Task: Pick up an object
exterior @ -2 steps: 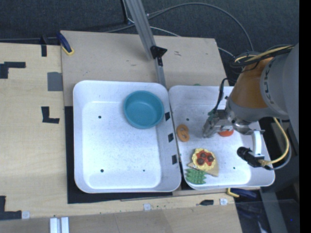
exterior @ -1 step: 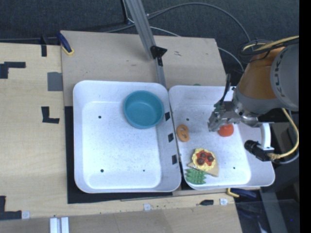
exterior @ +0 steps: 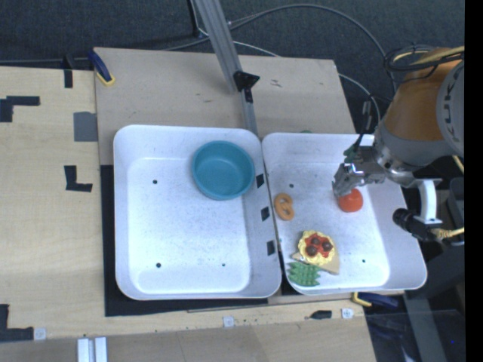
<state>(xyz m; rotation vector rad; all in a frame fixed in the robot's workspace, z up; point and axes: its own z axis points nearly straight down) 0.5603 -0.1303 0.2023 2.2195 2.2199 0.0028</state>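
Note:
In the right bin [exterior: 377, 274] lie a small red object [exterior: 351, 201], an orange pretzel-like piece [exterior: 284, 207], a yellow pizza-like toy with red spots [exterior: 318, 250] and a green ridged piece [exterior: 304, 274]. My gripper [exterior: 348, 182] hangs directly over the red object, its tips at the object's top edge. The red object rests on the bin floor, partly covered by the gripper. A blue bowl [exterior: 223, 170] stands in the left bin [exterior: 151, 232] near its back right corner.
A grey metal post [exterior: 225, 47] slants down from the top to the divide between the bins. Cables run across the dark floor behind the bench. The arm's body fills the right side beyond the right bin.

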